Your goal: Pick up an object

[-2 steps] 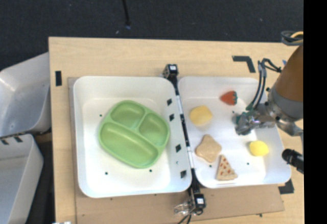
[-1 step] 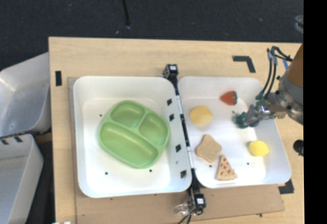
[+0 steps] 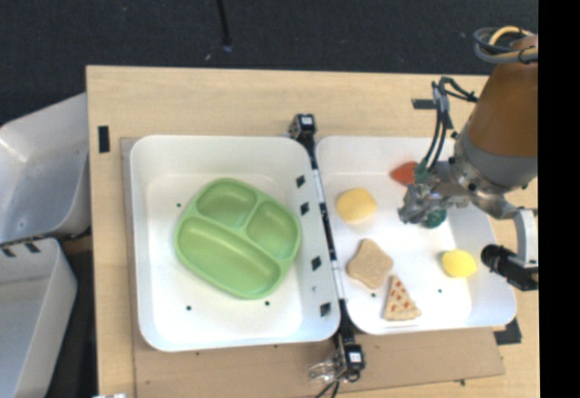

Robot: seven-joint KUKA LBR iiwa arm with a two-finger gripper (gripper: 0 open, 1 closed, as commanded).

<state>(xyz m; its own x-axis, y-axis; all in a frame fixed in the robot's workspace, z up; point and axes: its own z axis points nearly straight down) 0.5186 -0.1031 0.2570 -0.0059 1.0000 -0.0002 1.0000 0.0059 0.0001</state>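
Observation:
The right bin [image 3: 362, 315] holds a round yellow bun [image 3: 356, 204], a toast slice [image 3: 370, 264], a pizza slice [image 3: 398, 299], a yellow lemon [image 3: 459, 263] and a red piece [image 3: 403, 173] at the back. My gripper [image 3: 422, 209] hangs low over the right bin's middle, between the bun and the lemon, just in front of the red piece. A teal bit [image 3: 435, 219] peeks out at the gripper's lower edge. The arm's orange band [image 3: 509, 111] rises to the right.
The left bin [image 3: 154, 305] carries a green divided plate [image 3: 238, 237]. A black clamp rail [image 3: 317, 224] runs between the bins. The wooden bench [image 3: 181, 97] surrounds them, and cables hang along the arm at the right.

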